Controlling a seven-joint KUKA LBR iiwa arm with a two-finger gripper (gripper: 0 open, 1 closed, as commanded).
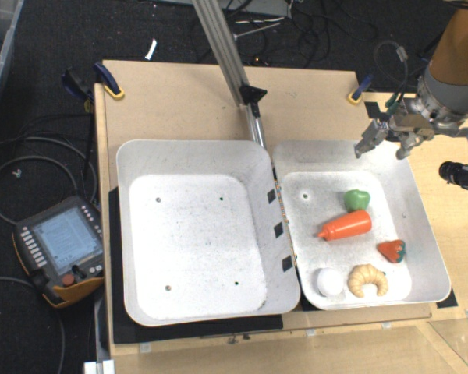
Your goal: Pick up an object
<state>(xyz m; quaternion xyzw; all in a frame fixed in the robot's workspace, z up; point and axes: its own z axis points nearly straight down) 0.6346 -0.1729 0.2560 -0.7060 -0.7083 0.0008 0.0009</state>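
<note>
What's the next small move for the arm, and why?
Probably bring the pincer toward the green pepper and lower it. It hangs above the right bin's far rim with nothing between its spread fingers, and the toys lie further in: pepper nearest, then the carrot.

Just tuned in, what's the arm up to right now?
The gripper hangs open above the far rim of the right bin, with nothing between its fingers. All the items lie in that bin: a green piece, a carrot, a red piece, a croissant and a white ball. No pick has been made yet.
</note>
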